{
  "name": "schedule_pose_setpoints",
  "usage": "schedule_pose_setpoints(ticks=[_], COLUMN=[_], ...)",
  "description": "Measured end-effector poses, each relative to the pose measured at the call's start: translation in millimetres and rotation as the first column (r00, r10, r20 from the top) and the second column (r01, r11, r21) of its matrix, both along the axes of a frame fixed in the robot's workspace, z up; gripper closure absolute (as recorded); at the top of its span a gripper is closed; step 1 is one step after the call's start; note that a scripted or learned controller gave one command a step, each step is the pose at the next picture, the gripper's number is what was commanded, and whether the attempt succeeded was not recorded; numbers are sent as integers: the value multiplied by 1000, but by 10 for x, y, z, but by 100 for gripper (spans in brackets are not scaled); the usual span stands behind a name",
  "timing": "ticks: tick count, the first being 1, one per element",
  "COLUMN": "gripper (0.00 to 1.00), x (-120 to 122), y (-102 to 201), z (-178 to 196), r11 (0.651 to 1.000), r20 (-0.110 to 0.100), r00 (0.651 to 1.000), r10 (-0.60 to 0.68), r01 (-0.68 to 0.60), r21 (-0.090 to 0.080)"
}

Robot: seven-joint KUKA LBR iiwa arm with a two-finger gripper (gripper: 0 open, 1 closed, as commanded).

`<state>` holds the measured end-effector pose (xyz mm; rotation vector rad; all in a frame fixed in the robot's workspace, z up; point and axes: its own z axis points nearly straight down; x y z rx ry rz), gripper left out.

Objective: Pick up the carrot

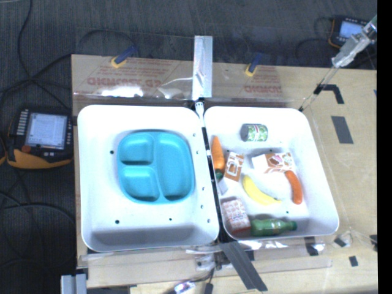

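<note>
We find the carrot [217, 154] lying lengthwise along the left wall of the right bin [318, 164], its green stalk end pointing toward the lower frame, touching or nearly touching a small printed packet [234, 166] on its right. Of the arm we see just a pale slim part at the upper right corner of the frame, well away from both bins; we cannot tell whether the claw [354, 45] is released or clenched. We judge the pick has not begun. The main risk, as we read it, is the carrot's place hard against the bin wall: a finger coming down on that side could strike the rim or the divider between the bins, and the other could catch the packet and drag it along. An orange sausage-like piece [296, 187] at the right of the same bin resembles the carrot in colour and could be mistaken for it. The banana [260, 192], green bottle [272, 226] and can [253, 132] lie clear of the approach. The left bin [92, 182] holds a blue tray [154, 166].
</note>
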<state>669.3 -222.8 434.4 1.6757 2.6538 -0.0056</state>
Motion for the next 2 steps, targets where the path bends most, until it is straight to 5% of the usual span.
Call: schedule_pose_setpoints(ticks=[1, 2], gripper=[100, 100], x=[0, -177], y=[-4, -2], z=[-7, 10], r11=[892, 509], r20=[-1, 1], r00=[892, 509], r10=[451, 861], r01=[-451, -861], r21=[1, 1])
